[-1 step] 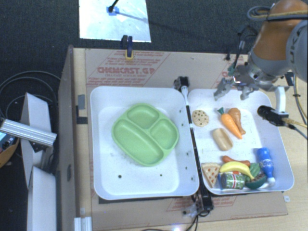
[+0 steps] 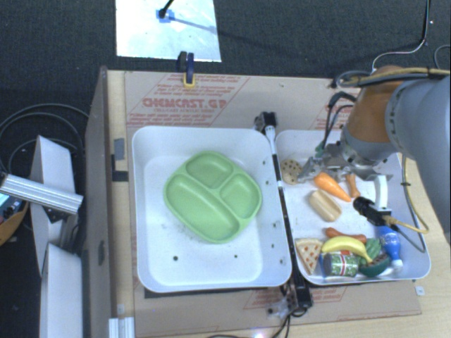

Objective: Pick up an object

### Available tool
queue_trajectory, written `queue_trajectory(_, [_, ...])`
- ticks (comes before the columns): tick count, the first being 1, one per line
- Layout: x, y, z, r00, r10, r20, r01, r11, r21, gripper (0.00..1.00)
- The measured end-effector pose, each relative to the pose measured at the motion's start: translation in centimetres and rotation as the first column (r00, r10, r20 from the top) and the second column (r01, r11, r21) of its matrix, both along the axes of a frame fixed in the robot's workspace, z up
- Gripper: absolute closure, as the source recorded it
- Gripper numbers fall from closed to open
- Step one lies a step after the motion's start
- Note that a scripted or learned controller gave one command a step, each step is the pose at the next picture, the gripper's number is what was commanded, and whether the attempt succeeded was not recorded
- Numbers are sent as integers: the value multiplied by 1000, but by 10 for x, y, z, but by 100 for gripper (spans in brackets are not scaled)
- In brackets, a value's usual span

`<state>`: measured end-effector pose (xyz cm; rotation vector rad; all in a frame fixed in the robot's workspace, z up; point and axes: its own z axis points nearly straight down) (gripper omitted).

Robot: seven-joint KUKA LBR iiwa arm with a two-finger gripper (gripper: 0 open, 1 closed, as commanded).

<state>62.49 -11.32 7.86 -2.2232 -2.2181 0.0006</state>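
Note:
My gripper (image 2: 309,167) hangs low over the back left of the right bin (image 2: 416,263). It sits between a round cookie (image 2: 289,167) on its left and an orange carrot (image 2: 329,184) just to its right and nearer the front. Nothing can be seen held in it. A tan bread roll (image 2: 323,204) lies in front of the carrot. The grey arm with its orange band (image 2: 370,115) covers the bin's back right.
The left bin (image 2: 151,259) holds a green divided plate (image 2: 213,196). Along the right bin's front lie a pizza slice (image 2: 308,251), a banana (image 2: 345,245), a can (image 2: 340,265) and a blue bottle (image 2: 390,247). A black clip (image 2: 266,122) stands at the divider's back.

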Motion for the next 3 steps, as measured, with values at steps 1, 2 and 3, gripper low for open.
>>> queue_trajectory(1, [2, 1, 17, 1000, 4, 5, -4, 1000, -1, 100])
queue_trajectory(2, [-18, 55, 112, 1000, 11, 9, -11, 1000, 1, 100])
queue_trajectory(3, [-78, 136, 148, 1000, 15, 3, -15, 1000, 4, 100])
